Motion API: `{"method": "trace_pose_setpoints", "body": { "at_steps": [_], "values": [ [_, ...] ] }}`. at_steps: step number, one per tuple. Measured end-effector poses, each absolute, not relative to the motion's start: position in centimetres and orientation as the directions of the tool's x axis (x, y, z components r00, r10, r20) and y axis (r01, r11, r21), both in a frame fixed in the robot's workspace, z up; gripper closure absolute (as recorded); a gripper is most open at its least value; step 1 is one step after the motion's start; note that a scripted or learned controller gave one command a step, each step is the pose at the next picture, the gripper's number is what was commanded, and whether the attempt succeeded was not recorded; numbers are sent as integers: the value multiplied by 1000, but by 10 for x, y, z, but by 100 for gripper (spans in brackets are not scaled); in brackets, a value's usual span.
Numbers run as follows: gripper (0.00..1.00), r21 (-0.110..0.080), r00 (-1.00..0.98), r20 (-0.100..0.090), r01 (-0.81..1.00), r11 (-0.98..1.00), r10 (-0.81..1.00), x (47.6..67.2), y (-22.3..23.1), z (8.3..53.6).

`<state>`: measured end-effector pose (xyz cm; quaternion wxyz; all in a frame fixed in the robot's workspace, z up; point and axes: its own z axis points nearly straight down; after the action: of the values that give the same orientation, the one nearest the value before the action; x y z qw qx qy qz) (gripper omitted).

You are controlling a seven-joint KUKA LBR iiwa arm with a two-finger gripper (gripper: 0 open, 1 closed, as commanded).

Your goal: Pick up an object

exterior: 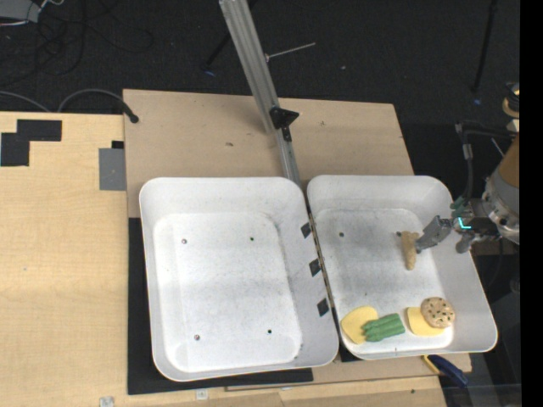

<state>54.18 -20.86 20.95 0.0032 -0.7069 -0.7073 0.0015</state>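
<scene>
The wooden surface (68, 227) is seen carrying two white bins side by side. The left bin (225, 278) is set against the right bin (399, 265), where every object is gathered. The arm (509, 185) is reached in from the right, and the end effector (445, 231) is poised over the right bin's far right side, its fingers spread wide with nothing between them. A small tan piece (410, 248) is seen just beside it. Along the near edge, a yellow piece (356, 320), a green piece (384, 326) and a cookie (437, 312) on a yellow slice (420, 323) are lined up.
</scene>
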Motion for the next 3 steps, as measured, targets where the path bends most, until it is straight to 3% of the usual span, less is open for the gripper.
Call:
{"method": "trace_pose_setpoints", "body": {
  "at_steps": [1, 3],
  "values": [
    [0, -3, 0, 1, 1000, 0, 1000, 543, -209, 212],
    [0, -7, 0, 2, 1000, 0, 1000, 540, -205, 121]
  ]
}}
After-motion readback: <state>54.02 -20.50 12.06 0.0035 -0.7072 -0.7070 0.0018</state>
